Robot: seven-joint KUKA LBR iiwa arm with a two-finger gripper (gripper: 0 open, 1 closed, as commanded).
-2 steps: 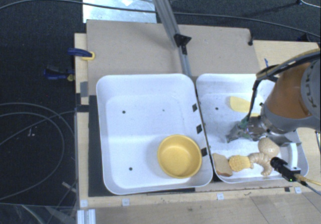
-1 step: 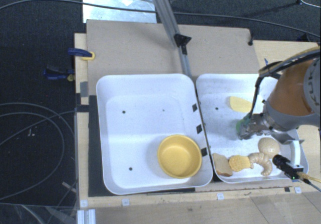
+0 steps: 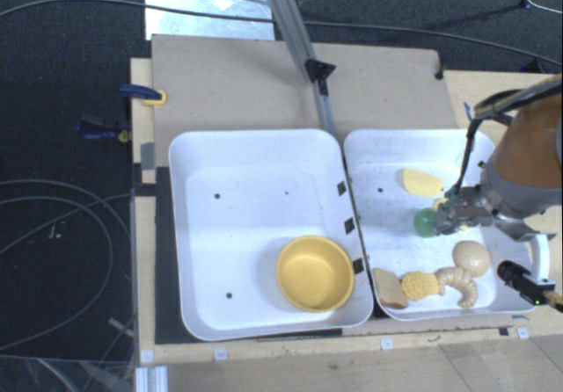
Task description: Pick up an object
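The claw (image 3: pixel 450 216) is down in the right bin (image 3: pixel 378 148), right beside a small green ball (image 3: pixel 425 222). I cannot tell if it has hold of the ball. The arm (image 3: pixel 526 162) comes in from the right, over that bin's edge.

The right bin also has a flat yellow piece (image 3: pixel 422 182) near the top. Near the bottom are a piece of bread (image 3: pixel 389 287), a yellow bumpy toy (image 3: pixel 420 285), and a tan toy with a round head (image 3: pixel 467 269). These three lie close together.

The left bin (image 3: pixel 246 170) has a yellow bowl (image 3: pixel 315 273) in its bottom right corner. The bowl sits upright.
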